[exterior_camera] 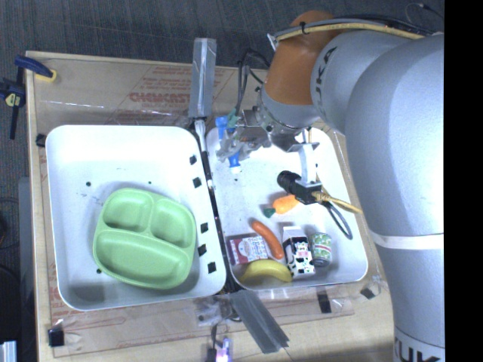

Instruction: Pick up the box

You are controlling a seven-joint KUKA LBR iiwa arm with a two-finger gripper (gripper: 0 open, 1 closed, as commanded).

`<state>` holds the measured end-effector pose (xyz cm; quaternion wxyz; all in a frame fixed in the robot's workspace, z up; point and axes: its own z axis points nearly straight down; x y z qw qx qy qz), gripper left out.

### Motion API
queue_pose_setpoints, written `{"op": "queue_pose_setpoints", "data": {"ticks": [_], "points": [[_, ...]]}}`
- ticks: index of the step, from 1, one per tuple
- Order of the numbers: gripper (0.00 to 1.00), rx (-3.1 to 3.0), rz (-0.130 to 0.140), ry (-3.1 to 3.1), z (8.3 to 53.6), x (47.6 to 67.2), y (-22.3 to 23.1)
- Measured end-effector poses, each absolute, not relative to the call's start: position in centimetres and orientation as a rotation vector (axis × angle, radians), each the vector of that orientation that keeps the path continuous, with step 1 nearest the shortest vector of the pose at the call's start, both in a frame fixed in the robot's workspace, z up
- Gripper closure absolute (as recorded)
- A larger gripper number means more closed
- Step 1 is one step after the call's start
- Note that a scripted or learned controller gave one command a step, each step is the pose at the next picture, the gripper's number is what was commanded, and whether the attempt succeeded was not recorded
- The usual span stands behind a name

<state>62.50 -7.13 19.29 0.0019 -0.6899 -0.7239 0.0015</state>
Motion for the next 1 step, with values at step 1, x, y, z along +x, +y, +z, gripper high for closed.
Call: {"op": "queue_pose_setpoints", "data": {"ticks": [1], "points": [[1.0, -2.354, 0.005, -2.075, 13.18, 61.57, -14.3]]}}
